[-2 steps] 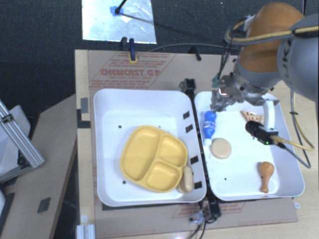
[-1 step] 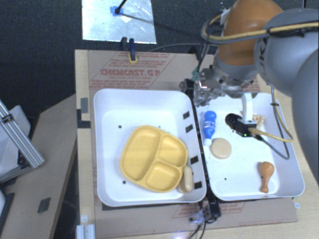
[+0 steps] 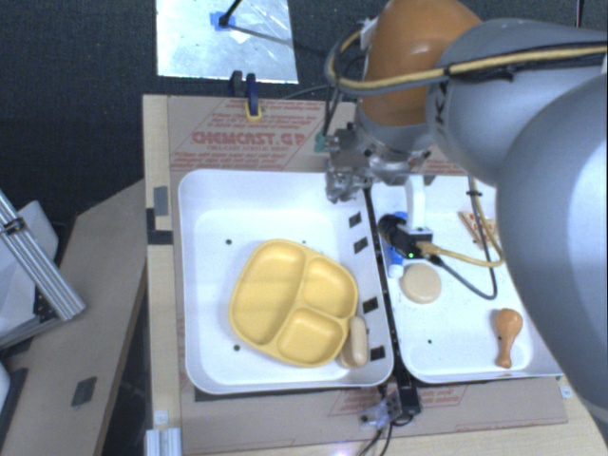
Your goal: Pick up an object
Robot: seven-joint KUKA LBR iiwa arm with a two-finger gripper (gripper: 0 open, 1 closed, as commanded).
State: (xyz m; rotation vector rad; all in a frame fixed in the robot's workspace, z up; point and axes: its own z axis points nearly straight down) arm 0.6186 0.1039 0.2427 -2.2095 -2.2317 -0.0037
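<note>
Above the divider between the bins, my gripper [image 3: 344, 190] hung, fingers' state impossible to tell. Nothing was lifted yet: the yellow tray [image 3: 290, 302] lay left, the drumstick [image 3: 506, 332] right; everything remained.

A cardboard sheet [image 3: 249, 133] printed with red lettering lies under both bins, and a blue-and-yellow clamp [image 3: 249, 93] grips its far edge. Beyond it, a shiny metal plate [image 3: 224, 25] rests on dark cloth with a bit of blue tape on it. At the left edge stands what looks like an aluminium rail [image 3: 36, 266].
</note>
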